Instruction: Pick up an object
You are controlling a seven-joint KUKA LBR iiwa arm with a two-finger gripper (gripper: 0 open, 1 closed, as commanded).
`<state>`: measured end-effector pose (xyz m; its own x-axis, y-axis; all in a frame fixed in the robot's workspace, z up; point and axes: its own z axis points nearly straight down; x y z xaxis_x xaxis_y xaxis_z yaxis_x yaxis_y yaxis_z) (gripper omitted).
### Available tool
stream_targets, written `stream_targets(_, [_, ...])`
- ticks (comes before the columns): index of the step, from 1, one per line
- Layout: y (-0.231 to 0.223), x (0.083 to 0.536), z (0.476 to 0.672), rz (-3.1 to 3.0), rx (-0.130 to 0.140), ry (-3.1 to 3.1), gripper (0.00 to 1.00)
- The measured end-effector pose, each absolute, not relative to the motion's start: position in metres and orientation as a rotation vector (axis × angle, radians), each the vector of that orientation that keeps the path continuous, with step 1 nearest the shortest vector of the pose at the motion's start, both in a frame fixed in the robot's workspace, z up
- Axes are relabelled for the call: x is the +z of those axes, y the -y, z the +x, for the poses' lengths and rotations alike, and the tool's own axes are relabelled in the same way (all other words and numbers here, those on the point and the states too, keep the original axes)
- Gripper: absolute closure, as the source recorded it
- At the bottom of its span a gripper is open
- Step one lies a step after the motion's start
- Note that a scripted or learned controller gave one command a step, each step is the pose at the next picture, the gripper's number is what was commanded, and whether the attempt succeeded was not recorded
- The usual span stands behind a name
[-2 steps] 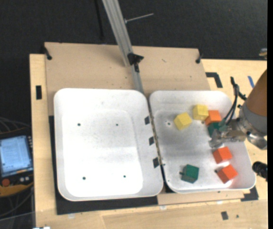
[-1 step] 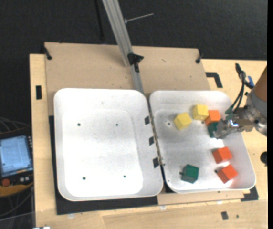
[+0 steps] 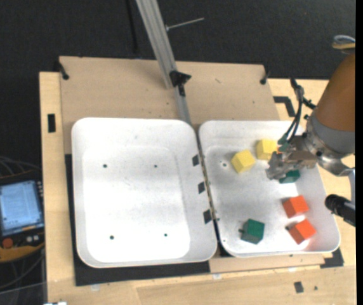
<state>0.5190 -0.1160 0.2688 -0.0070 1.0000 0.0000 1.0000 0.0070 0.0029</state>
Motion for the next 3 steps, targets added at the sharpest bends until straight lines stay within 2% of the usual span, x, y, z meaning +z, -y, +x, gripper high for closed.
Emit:
stream_targets(1, [0.07,0.272,0.539,2.213,0.003,-2.229,1.0])
stream_targets(2, [0.015,0.27,0.545,2.212,0.002,-2.228,1.0])
stream_targets(3, [-0.04,0.269,0.566,2.213,0.003,-2.229,1.0])
